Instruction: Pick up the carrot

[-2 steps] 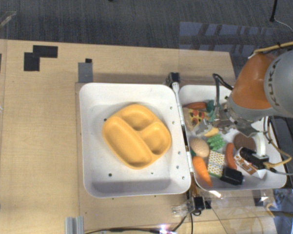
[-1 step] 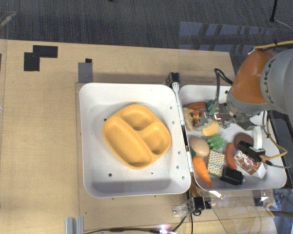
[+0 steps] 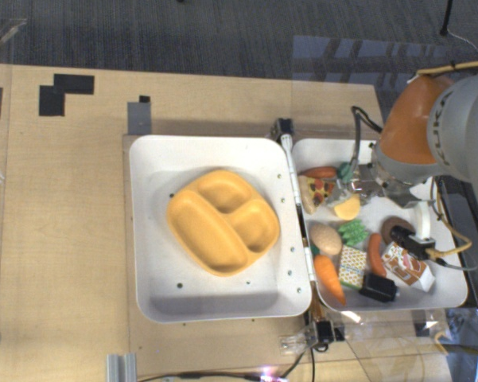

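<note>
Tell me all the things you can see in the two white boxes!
Bins: two, white, side by side on the bench.
Divided plate: one, yellow, left bin.
Carrot: one, orange, right bin's near-left corner.
Potato-like toy: one, tan, just beyond the carrot.
Other toy foods: several, mixed colours, crowded in the right bin.
Arm: one, grey with orange band, over the right bin.
Gripper: one, above the toys.

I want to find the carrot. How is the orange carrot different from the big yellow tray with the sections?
The long orange carrot is small and thin; the yellow sectioned plastic tray is wide and rounded. The carrot lies in the right white bin, crowded among other toy foods; the tray sits alone in the left white bin. The carrot is solid, while the tray has hollow compartments. Both are warm-coloured and lie near the divider between the bins.
</note>
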Robot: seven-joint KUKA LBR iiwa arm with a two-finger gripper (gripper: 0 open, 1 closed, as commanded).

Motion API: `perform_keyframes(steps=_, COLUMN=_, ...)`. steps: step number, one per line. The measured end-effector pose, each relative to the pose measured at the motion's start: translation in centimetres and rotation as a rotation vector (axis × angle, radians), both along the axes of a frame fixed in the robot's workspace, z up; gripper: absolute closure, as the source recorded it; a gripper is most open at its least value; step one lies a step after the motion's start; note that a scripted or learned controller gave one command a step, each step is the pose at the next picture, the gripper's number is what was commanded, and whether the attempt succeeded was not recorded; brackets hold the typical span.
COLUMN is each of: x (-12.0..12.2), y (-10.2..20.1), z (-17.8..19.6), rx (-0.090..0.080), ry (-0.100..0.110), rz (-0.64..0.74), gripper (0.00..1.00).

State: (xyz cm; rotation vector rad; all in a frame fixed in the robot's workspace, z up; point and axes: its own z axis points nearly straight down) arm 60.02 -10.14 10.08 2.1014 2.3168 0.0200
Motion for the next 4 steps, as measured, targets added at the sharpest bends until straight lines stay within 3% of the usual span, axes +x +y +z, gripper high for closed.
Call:
perform_keyframes(steps=1, x=2.5, y=1.1, z=-1.3, rx=0.001, ry=0.01, rz=-0.175, gripper=1.0)
perform_keyframes(steps=2, x=2.8, y=1.2, z=-0.1, rx=0.001, ry=0.004, rz=-0.17, gripper=1.0)
perform_keyframes(steps=3, x=1.4, y=-2.6, z=-1.3, rx=-0.007, ry=0.009, rz=0.327, gripper=1.0)
perform_keyframes(steps=4, x=-3.7, y=0.9, z=-1.1, rx=-0.006, ry=0.003, rz=0.11, gripper=1.0)
